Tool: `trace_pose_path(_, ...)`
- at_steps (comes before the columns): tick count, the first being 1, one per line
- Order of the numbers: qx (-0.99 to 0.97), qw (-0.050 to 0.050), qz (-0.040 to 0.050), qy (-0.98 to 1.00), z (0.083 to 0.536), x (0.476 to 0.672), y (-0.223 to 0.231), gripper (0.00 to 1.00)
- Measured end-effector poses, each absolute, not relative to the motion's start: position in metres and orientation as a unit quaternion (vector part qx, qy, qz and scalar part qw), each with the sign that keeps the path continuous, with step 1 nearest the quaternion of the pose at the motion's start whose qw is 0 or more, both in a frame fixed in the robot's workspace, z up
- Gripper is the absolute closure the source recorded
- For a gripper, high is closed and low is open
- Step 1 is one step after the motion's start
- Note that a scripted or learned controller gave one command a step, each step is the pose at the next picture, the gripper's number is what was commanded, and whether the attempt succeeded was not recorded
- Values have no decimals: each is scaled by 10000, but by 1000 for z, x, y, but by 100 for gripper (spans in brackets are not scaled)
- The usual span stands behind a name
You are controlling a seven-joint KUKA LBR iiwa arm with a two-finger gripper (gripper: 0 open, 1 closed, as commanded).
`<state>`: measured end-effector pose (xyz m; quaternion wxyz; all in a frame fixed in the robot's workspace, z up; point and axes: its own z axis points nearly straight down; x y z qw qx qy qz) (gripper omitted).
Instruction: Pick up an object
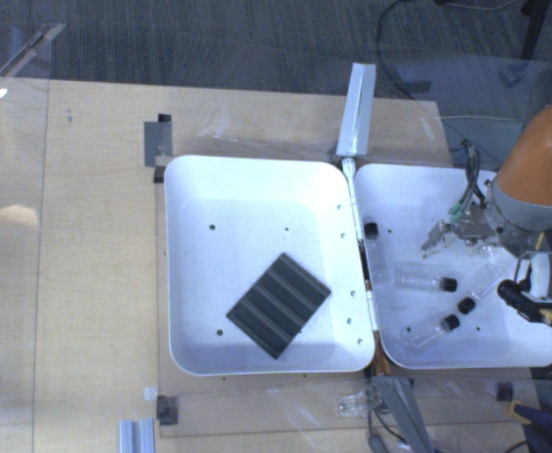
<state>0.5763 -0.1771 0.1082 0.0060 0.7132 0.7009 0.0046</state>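
Note:
A dark grey ribbed rectangular block [279, 305] lies at an angle in the left bin [191, 187]. In the right bin [398, 192] lie clear vials with black caps: one [425, 279] near the middle and another [434, 329] toward the front. A further black-capped piece [465, 304] lies between them, and a small black cap [371, 227] sits by the bin's left wall. My gripper [443, 236] hangs low over the right bin's back half, just above and right of the middle vial. Nothing visibly hangs from it.
A metal bar [357, 111] sticks out behind the joint between the bins. The grey arm with its orange band [538, 163] covers the right bin's right side. Wooden bench top [68, 253] surrounds the bins.

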Motion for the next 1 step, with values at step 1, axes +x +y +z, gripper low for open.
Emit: trace_pose_path(1, 7264, 80, 54, 6872, 91, 499, -151, 0)
